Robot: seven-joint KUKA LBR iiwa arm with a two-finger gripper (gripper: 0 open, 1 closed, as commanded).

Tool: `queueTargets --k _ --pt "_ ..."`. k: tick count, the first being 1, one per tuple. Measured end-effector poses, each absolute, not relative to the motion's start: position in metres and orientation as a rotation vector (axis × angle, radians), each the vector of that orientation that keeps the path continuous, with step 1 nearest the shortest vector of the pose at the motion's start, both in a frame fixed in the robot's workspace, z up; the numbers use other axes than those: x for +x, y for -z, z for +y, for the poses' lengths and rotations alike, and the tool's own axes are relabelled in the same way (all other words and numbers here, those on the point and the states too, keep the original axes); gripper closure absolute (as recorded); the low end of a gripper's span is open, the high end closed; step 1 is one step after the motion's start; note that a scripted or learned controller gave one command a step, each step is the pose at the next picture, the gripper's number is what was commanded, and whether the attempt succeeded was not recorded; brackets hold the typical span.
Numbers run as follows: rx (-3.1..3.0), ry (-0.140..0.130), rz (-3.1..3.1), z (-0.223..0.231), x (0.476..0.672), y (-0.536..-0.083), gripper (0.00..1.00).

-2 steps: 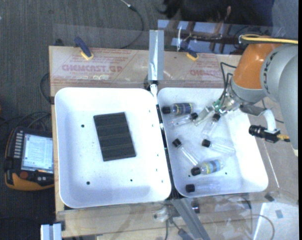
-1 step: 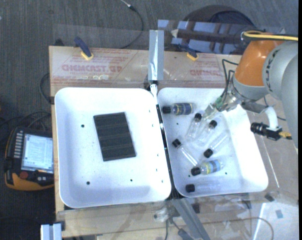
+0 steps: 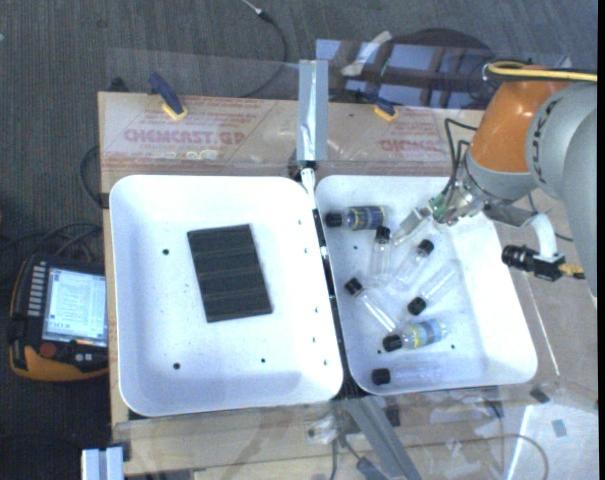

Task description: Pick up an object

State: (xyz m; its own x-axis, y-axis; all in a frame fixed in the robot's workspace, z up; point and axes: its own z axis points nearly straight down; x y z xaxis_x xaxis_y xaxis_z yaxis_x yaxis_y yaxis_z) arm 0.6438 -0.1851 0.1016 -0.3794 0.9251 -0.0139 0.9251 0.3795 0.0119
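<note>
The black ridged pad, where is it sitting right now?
The black ridged pad lies flat in the middle of the left bin, by itself. The small bottles are all in the right bin, across the divide.

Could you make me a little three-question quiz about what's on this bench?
1. True or false: the dark ribbed pad lies in the left bin.
2. Which bin holds the small clear bottles? A) left B) right
3. Fill in: the arm's gripper is over the ____ bin's far side.

Key: 1 true; 2 B; 3 right.
</note>
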Motion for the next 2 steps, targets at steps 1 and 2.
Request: queueTargets --k 1,2 --pt "1.682 -0.001 2.638 -0.156 0.62 -0.09 0.0" --pt "1.618 -0.003 2.675 -0.105 0.629 -0.091 0.0"
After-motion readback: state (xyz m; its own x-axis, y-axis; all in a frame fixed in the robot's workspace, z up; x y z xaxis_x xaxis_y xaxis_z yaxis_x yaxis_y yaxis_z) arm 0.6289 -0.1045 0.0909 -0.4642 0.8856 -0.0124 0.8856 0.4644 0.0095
